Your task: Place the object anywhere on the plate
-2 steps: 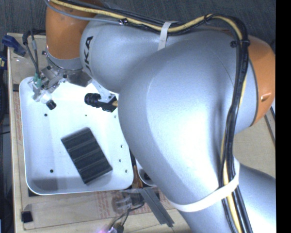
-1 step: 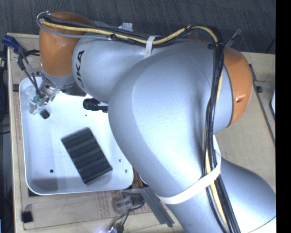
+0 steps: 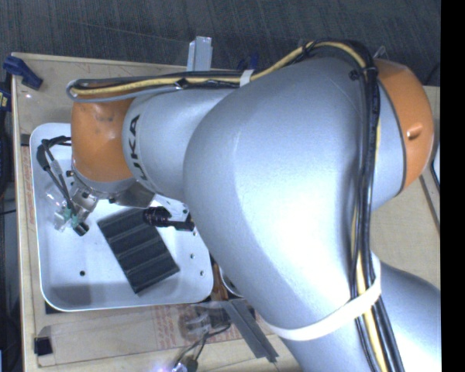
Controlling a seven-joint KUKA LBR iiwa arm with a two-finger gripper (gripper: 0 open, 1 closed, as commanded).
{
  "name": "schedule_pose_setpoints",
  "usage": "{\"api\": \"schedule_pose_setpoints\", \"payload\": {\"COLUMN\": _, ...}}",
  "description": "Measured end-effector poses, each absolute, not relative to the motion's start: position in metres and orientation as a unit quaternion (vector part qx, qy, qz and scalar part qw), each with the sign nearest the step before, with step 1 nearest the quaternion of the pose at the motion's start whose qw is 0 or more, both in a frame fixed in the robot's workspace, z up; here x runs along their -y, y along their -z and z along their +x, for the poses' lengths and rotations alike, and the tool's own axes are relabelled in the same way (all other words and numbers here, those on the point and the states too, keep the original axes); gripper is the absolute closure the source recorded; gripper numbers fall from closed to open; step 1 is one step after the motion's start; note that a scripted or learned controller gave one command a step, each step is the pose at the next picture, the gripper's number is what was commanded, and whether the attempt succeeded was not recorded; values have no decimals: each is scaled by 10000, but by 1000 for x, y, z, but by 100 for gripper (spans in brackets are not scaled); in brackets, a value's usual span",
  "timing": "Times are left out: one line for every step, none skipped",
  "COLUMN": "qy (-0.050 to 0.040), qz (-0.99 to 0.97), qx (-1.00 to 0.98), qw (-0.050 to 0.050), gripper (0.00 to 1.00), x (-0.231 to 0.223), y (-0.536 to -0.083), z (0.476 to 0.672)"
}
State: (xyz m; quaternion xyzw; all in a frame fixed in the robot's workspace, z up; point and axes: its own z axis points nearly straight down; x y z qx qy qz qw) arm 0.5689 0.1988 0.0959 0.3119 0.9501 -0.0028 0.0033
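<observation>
I am hanging my claw (image 3: 71, 222) over the white bin (image 3: 43, 273), beside the dark ribbed block (image 3: 138, 250); its grip state I cannot tell.

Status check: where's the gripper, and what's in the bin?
Arm blocks most of the view. Gripper low over left bin. Dark ribbed slab beside it. Plate unconfirmed.

Dark ribbed object (image 3: 139, 250) in left bin (image 3: 62, 285)
</observation>
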Motion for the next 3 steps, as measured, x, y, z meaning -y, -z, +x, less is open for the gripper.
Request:
{"api": "schedule_pose_setpoints", "payload": {"qy": 7, "qz": 4129, "qx": -9108, "qw": 0, "gripper": 100, "x": -173, "y": -177, "z": 568}}
{"api": "schedule_pose_setpoints", "payload": {"qy": 3, "qz": 3517, "qx": -9361, "qw": 2, "gripper": 100, "x": -180, "y": -230, "z": 541}}
{"api": "schedule_pose_setpoints", "payload": {"qy": -4, "qz": 2543, "qx": -9671, "qw": 2, "gripper": 100, "x": -217, "y": -284, "z": 617}}
